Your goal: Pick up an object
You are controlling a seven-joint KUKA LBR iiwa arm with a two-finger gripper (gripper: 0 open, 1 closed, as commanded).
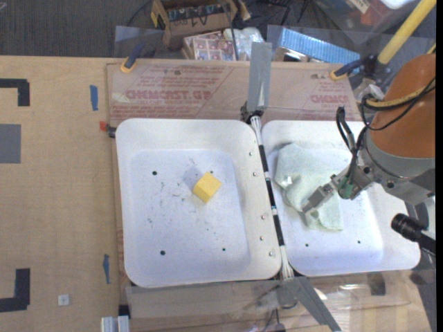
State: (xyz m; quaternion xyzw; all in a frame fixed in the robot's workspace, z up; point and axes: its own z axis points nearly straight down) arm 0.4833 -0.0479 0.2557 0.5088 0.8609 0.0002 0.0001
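Since the end effector sits low over the pale green cloth in the right bin, we take that cloth as the thing to pick. It lies crumpled against the bin's left wall, near the divider between the 2 bins. We judge it light, soft and limp: it will sag and drape when lifted, so a pinch on a raised fold near its middle should hold better than one on a flat edge. We cannot tell how the end effector is set. 1 yellow block rests in the left bin, stiff, small and easy to clamp across flat faces.
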